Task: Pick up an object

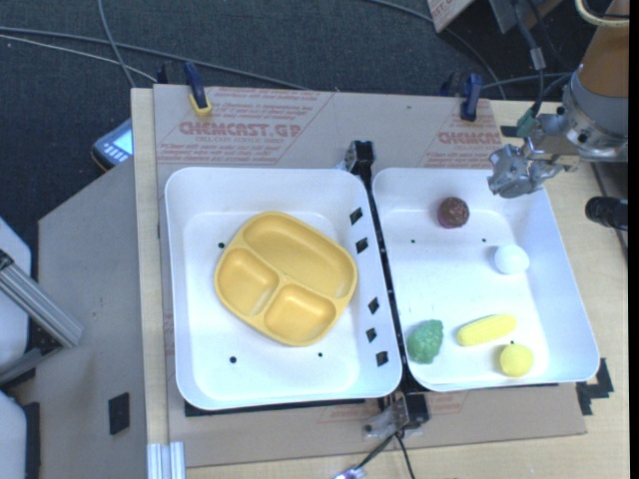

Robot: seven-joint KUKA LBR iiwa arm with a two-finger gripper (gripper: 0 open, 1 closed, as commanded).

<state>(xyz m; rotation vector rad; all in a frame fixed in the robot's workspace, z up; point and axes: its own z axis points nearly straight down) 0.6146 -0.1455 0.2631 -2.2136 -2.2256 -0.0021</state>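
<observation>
The right bin (544,267) holds a dark maroon ball (453,212), a white ball (510,259), a green lumpy object (426,339), a yellow oblong piece (486,329) and a small yellow ball (516,359). My gripper (512,176) hangs over the bin's far right corner, to the right of the maroon ball and above the white ball. Nothing shows between its fingers.
The left bin (190,287) bears a yellow divided plate (286,277). A black divider with clips (367,257) runs between the bins. Blue and yellow clamps (198,93) hold the cardboard at the back. Cables trail behind the bench.
</observation>
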